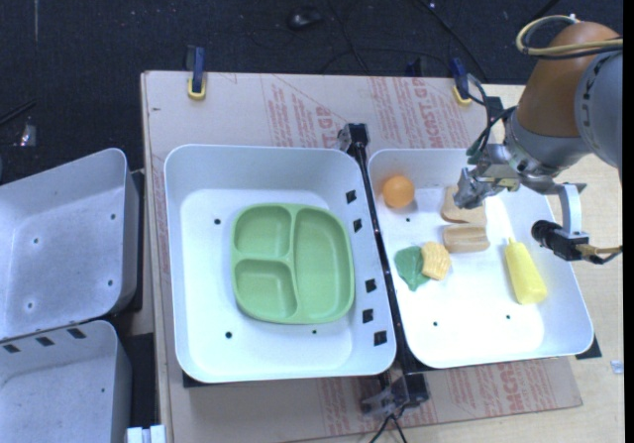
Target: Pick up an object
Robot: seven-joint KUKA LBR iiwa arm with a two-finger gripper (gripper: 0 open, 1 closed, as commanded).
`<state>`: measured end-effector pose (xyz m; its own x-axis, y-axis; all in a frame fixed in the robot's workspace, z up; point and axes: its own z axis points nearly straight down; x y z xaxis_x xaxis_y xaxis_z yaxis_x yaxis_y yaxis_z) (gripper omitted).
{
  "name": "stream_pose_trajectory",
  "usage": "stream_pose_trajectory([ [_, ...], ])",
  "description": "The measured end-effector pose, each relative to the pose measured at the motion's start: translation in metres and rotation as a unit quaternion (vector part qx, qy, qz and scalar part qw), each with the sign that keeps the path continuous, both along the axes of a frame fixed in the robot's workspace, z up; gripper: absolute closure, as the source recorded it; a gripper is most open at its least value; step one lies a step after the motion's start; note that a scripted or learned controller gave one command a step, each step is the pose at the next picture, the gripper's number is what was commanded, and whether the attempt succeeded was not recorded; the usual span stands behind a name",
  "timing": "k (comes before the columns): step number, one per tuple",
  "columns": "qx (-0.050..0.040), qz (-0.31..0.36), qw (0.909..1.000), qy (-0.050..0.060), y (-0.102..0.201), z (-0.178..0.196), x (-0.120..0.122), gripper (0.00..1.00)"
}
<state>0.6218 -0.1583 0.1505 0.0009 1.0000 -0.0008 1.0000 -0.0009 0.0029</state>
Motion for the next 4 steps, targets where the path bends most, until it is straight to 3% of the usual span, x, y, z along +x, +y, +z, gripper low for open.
stream_pose_trajectory([
  [2,-0.0003,0.002,1.0000,0.000,0.006,0.086,0.005,1.00],
  [4,0.0004,0.002,1.0000,0.002,0.127,0.084,0.001,1.00],
])
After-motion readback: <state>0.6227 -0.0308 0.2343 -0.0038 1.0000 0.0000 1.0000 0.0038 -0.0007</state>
